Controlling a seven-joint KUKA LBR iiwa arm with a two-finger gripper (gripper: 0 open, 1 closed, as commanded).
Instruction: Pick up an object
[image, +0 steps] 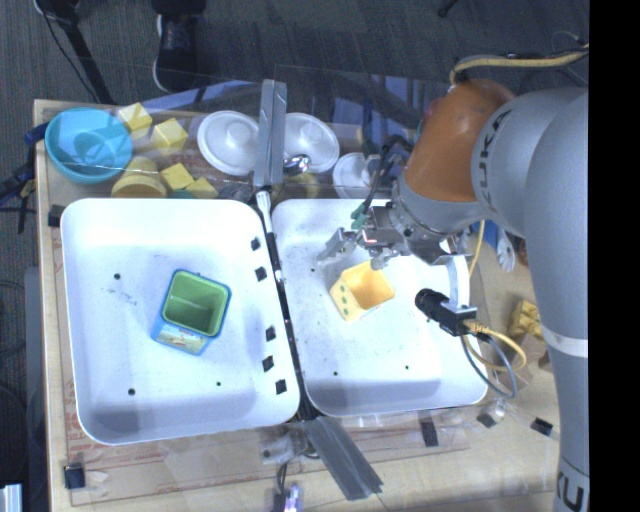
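A: Gripper (362, 243) position?

B: Over the right bin (330, 385), toward its 12 o'clock edge. Cannot tell whether the claw is apart or together.

A: Target object?

B: Yellow block (361, 291) on the right bin floor, near centre, at 6 o'clock from the gripper and just beside it. Not seen between the claw.

A: Left bin (100, 400)?

B: Green cup (195, 308) near its centre.

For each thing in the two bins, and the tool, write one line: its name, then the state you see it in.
green cup: lying on its side in the left bin, opening facing the camera
yellow cup: tipped over in the right bin, opening up and right
tool: just above the yellow cup
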